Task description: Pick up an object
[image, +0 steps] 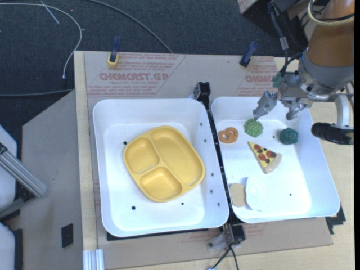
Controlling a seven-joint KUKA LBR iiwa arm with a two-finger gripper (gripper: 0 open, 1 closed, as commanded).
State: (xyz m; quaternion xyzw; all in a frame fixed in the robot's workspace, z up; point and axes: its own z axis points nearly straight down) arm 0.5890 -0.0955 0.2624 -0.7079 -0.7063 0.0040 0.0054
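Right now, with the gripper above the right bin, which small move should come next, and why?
Probably a short descent toward the green broccoli-like piece. The gripper hangs open over the far part of the right bin, its left finger tip close above that piece and nothing between the fingers. The pretzel and pizza slice lie farther off, so the green piece seems the nearest target.

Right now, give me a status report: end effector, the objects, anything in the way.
End effector open, empty, above right white bin. Round green broccoli toy just below one finger. Brown pretzel toy close beside it.
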